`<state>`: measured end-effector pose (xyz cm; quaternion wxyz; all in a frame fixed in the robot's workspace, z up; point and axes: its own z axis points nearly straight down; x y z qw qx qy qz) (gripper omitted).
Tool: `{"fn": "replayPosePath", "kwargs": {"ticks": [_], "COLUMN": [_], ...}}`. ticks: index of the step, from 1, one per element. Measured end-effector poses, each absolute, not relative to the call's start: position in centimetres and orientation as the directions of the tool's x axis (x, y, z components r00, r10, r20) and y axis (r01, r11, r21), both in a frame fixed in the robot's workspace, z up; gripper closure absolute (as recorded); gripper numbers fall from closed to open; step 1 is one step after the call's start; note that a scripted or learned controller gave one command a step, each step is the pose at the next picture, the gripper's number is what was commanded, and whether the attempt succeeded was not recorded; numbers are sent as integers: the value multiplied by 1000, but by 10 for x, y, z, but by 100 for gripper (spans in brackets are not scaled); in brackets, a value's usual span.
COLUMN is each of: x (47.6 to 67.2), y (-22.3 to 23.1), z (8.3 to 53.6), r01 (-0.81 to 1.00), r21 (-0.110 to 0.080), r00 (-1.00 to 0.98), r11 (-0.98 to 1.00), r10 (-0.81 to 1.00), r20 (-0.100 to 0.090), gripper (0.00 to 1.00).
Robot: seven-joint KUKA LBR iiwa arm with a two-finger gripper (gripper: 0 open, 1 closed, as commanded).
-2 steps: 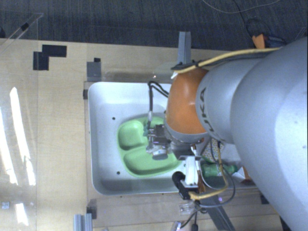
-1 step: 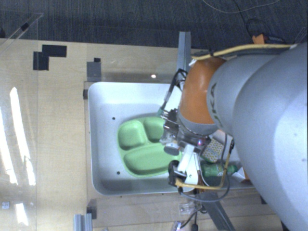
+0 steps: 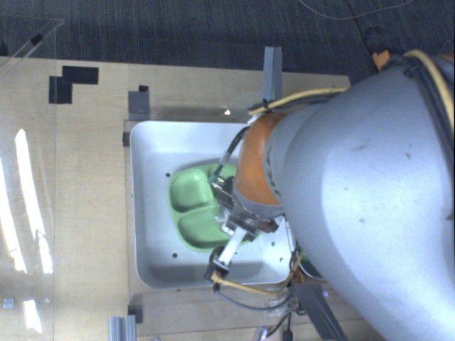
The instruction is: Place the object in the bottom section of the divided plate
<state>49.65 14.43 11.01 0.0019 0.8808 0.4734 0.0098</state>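
- A light green divided plastic plate [image 3: 186, 194] lay near the middle of the shallow white bin [image 3: 149, 155].
- My pincer [image 3: 226, 210] hung over the plate's right edge.
- I could not tell whether the pincer was spread, pressed together or pinching anything, because my own wrist covered it.
- The object was hidden as well, so I could not say where it lay.
- I judged this to be the placing step, low over the plate.
- The next move called for centring over the bottom section [image 3: 195, 234], toward the bin's lower edge, then letting go.
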Motion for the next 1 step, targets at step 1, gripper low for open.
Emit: {"fn": "replayPosePath", "kwargs": {"ticks": [1], "x": [519], "y": [131], "z": [127], "r01": [843], "r21": [0], "r00": [538], "r11": [-538], "r10": [843], "r20": [2], "gripper": [100]}}
